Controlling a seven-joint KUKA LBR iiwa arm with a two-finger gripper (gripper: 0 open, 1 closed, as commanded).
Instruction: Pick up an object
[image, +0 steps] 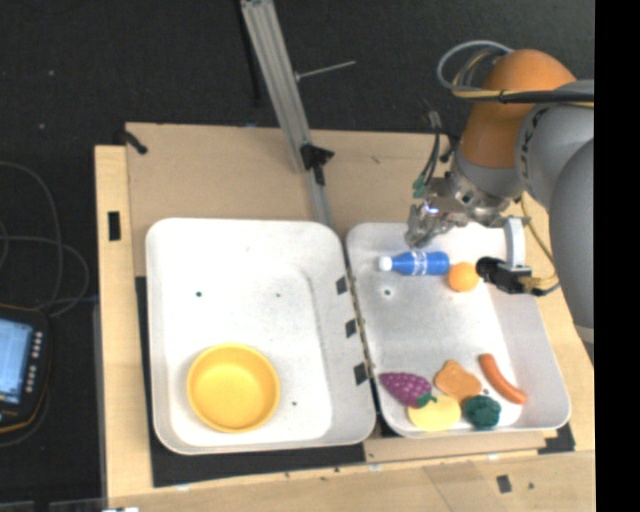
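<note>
Blue plastic bottle with a white cap (417, 263) lies on its side near the far edge of the right white bin (440, 320), an orange ball (462, 277) just beside it. The pincer (424, 228) hovers just above the bottle; whether it is clenched or released, I cannot tell. Toy foods cluster in the bin's near corner. A yellow bowl (233, 386) sits in the left white bin (240, 280).

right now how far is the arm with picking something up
Done: the gripper has reached the right bin's far end. In hand: it hangs just above the blue bottle, which lies flat on the bin floor beside the orange ball. Left: gripping and lifting.
</note>
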